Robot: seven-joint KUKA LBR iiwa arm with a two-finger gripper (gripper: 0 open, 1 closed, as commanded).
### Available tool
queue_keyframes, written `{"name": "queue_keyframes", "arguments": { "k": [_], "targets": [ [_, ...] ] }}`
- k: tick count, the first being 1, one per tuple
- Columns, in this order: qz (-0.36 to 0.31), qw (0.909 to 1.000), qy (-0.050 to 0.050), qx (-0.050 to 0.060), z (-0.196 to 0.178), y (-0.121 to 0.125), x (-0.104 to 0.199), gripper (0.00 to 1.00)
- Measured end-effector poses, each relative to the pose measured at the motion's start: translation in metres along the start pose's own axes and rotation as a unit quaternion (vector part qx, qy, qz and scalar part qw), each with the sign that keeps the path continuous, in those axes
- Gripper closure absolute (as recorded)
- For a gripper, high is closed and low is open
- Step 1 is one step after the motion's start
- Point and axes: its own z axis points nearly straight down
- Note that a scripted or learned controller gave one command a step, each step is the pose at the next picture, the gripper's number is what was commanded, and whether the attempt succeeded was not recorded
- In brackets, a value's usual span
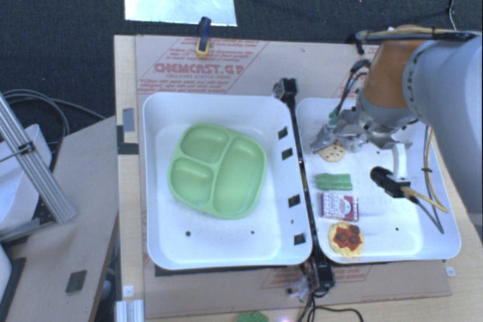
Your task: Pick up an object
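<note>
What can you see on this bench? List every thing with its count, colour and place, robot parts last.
left bin: 1, white, left half of the bench
right bin: 1, white, beside the left bin
divided plate: 1, light green, in the left bin
cracker-like piece: 1, tan, right bin, far end
flat piece: 1, green, right bin, just nearer than the cracker-like piece
packet: 1, red and white, right bin, middle
round toy food: 1, yellow with red, right bin, near end
cardboard sheet: 1, brown with red lettering, under both bins
clamp: 1, yellow and black, at the cardboard's far edge
arm: 1, grey with orange band, from the right
gripper: 1, grey, by the cracker-like piece
</note>
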Motion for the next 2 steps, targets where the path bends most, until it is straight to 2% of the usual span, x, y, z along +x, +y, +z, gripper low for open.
{"name": "queue_keyframes", "arguments": {
  "k": [1, 2],
  "targets": [
    [-0.003, 1.0, 0.0, -0.004, -0.002, 0.04, 0.012, 0.0],
    [0.0, 1.0, 0.0, 0.0, -0.001, -0.013, 0.005, 0.0]
  ]
}}
